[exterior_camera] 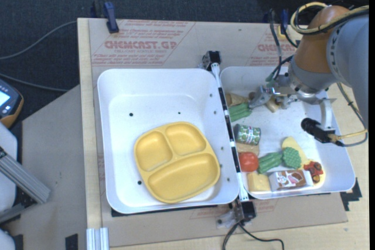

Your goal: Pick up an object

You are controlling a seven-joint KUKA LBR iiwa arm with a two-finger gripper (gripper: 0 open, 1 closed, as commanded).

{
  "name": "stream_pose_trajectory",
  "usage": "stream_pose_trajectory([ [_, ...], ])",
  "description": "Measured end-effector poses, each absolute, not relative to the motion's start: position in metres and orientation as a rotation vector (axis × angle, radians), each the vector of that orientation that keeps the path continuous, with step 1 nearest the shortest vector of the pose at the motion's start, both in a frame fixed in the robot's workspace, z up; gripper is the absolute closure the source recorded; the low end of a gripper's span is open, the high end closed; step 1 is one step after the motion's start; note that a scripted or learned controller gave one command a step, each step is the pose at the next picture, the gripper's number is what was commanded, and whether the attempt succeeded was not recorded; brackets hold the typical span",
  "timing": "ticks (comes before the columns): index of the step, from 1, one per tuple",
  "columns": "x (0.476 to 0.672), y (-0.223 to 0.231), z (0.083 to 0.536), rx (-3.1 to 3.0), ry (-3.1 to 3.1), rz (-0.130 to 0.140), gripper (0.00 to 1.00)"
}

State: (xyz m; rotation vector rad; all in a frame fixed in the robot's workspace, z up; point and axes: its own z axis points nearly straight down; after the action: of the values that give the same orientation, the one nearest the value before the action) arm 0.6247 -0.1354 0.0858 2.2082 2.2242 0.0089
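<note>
My gripper [265, 96] is low in the far part of the right bin [343, 175], under the orange-banded wrist [313, 52]. It sits just right of a green toy vegetable [238, 112], and a small tan piece [273, 105] lies right beside it. Nothing shows clearly between the jaws. Nearer the front lie a green-labelled can [247, 135], a red tomato [249, 161], a green pickle [270, 161], a bumpy green piece [292, 157], a yellow piece [287, 143], a small printed box [287, 180], a yellow block [258, 182] and red berries [314, 168].
The left bin [117, 91] holds a yellow divided plate [176, 162]. A ridge [225, 120] separates the two bins. A black cable [319, 130] hangs off the arm over the right bin. Blue clamps [109, 16] sit at the bench's far edge.
</note>
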Motion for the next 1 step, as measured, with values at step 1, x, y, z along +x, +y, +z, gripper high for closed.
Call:
stream_pose_trajectory([
  [1, 0.6658, -0.1580, 0.0834, 2.227, 2.228, -0.007, 0.00],
])
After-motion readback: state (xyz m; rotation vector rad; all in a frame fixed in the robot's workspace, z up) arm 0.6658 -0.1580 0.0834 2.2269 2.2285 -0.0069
